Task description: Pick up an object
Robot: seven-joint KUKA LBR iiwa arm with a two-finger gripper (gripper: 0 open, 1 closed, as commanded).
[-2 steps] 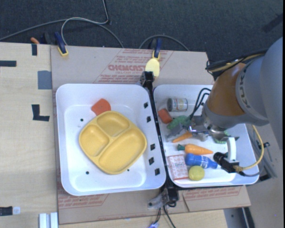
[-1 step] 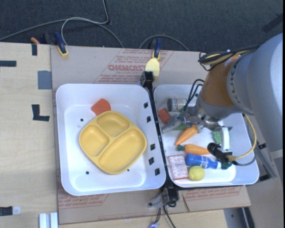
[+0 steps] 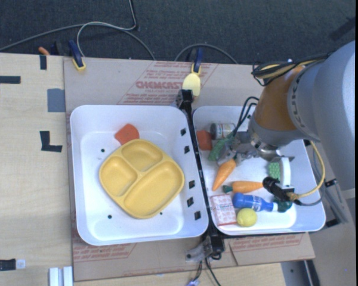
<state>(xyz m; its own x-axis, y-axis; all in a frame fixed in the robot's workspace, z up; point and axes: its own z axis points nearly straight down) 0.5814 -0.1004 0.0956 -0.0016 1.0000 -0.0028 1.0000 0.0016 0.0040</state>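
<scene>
My gripper [image 3: 231, 150] is low in the right bin [image 3: 310, 222], at its left-centre, below the arm's orange band. It sits right over a green item [image 3: 218, 152] and the top of an orange carrot [image 3: 224, 174]. I see nothing clearly between the fingers. A second carrot [image 3: 248, 186] lies just below, beside a blue bottle [image 3: 256, 203], a yellow lemon [image 3: 246, 218] and a red-and-white packet [image 3: 222, 209]. A silver can [image 3: 221, 129] and a red-orange piece [image 3: 203, 140] lie at the bin's upper left. The wrist partly hides a green-and-white item [image 3: 279, 171].
The left bin [image 3: 83, 124] holds a yellow divided plate [image 3: 142, 177] and a small orange piece [image 3: 126, 133]. A black divider with clips [image 3: 194, 159] separates the bins. A yellow clamp [image 3: 191, 83] sits at the back edge, and cables run behind the bench.
</scene>
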